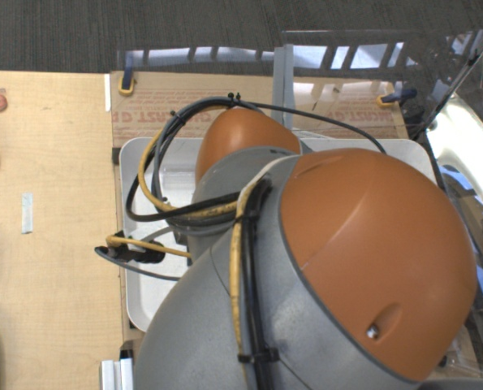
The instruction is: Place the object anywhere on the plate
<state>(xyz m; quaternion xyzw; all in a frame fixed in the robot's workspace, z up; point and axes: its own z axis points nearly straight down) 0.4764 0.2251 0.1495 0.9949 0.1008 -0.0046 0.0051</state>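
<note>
My own arm [322, 299], grey with a broad orange dome, crowded the lower right and middle of the frame, its black and yellow cables [164, 210] looping out to the left over 1 white bin [135, 291]. Whether my claw was spread or pressed together I could not tell, nor where the object or the plate lay. Farther up, brown cardboard [184, 108] ran behind the bin, and a tan bench [54, 161] filled the left side.
</note>
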